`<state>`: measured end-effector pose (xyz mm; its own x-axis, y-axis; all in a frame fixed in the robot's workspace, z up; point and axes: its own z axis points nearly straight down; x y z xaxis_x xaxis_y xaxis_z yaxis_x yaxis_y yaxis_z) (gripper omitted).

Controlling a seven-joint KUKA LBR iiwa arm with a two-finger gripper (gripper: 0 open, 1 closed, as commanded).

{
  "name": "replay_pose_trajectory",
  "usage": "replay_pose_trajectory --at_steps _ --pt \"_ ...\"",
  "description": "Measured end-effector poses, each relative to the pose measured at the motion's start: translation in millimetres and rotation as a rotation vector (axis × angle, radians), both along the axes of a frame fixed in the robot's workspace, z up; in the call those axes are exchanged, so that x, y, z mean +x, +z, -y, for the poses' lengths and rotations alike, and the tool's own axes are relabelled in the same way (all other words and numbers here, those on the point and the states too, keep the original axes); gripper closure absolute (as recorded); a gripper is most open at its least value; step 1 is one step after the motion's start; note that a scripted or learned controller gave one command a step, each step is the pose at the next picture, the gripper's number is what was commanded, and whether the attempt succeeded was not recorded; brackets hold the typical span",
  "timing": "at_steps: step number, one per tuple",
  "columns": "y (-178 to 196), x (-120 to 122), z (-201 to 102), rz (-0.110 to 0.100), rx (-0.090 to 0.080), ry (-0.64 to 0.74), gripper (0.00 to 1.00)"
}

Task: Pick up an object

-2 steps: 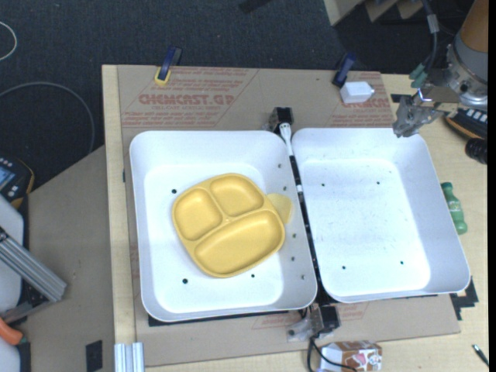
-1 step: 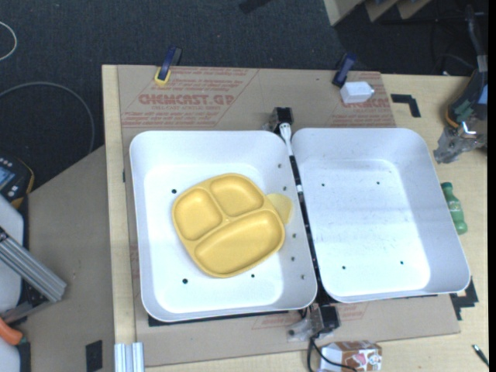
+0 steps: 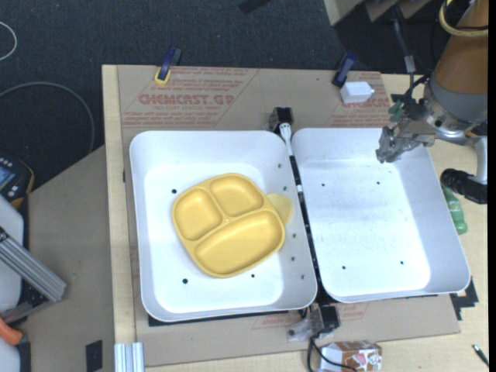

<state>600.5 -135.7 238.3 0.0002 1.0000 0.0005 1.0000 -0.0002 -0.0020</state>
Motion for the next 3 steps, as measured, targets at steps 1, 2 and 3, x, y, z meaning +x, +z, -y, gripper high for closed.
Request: replay_pose_trajectory --at_steps 1,2,3 --pt "-57 3 87 0.003 -0.001 0.002 1.00" --pt "21 1 88 0.009 -0.004 0.001 1.00" --pt "117 -17 51 0.005 -0.003 0.002 1.00"
